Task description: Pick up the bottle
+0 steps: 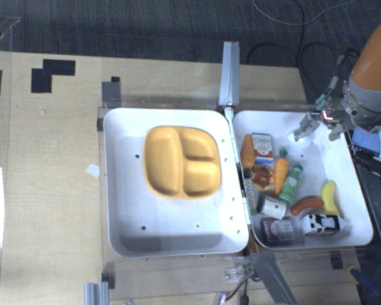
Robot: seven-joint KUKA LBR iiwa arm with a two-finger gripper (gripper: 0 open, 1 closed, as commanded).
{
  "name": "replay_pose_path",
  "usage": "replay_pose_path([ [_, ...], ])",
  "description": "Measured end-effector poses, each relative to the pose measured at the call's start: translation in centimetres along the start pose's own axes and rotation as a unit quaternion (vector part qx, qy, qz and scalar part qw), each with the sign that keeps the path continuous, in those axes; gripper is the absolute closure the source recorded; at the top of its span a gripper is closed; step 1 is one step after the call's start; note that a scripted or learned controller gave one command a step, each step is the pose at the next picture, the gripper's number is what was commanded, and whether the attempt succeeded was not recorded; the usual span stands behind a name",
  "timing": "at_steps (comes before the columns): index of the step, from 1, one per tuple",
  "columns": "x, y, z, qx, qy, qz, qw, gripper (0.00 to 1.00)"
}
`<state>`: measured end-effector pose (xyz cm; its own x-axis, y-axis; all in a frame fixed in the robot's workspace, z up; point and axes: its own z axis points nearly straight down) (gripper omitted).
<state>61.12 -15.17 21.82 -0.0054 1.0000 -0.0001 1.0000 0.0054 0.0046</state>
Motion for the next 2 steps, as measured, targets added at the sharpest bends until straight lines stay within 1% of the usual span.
replay_pose_path([
  [1,-3.3,-3.0,11.8,0.0,0.0,-0.037,0.9993,0.0],
  [2,0.7,-6.4,12.8,-0.005,-0.002,0.034,0.9994,0.0],
])
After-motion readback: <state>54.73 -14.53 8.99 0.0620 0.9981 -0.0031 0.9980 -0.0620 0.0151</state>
